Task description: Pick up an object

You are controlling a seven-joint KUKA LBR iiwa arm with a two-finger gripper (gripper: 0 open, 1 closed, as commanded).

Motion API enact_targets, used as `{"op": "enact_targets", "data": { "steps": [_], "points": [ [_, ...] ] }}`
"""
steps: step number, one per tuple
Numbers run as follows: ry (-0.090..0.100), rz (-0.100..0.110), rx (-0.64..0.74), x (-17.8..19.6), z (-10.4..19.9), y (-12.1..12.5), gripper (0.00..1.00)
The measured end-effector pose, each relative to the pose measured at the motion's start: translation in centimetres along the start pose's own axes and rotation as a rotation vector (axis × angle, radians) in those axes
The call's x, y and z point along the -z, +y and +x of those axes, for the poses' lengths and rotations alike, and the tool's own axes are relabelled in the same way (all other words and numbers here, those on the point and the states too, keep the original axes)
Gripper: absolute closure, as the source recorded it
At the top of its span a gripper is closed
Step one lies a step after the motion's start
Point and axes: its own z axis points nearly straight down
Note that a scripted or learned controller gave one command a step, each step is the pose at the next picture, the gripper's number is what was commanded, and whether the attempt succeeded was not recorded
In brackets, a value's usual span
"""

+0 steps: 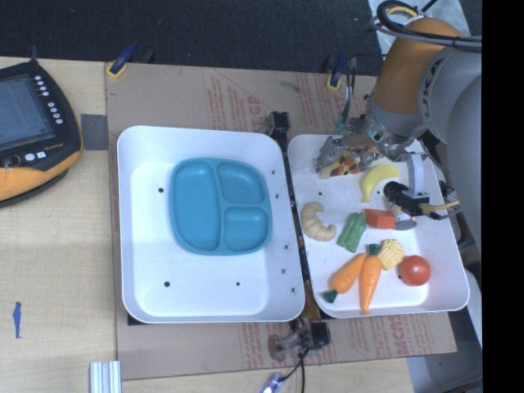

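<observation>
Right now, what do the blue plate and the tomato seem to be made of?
Blue plate: probably moulded plastic, matte, with one even colour and soft rounded dividers. Tomato: likely toy plastic, glossy, with a small bright highlight on its uniform red skin.

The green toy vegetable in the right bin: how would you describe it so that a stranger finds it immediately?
Look at the right white bin, the one crowded with plastic toy food. Near its middle lies a short green plastic vegetable, tilted, between the beige croissant on its left and a small red-orange piece on its right. It is the only wholly green piece; the two orange carrots below have only green tips.
</observation>
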Motion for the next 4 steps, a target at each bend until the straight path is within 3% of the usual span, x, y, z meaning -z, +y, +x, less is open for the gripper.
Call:
{"op": "enact_targets", "data": {
  "steps": [1, 2, 3, 4],
  "points": [
    [0.003, 0.007, -0.012, -4.2, -5.5, -0.3, 0.00],
    [0.003, 0.008, -0.010, -3.1, -5.5, -0.2, 1.00],
    [0.003, 0.008, -0.009, -3.1, -5.5, -0.2, 0.00],
    [0.003, 0.008, -0.008, -2.1, -5.6, -0.2, 1.00]
  ]
}}
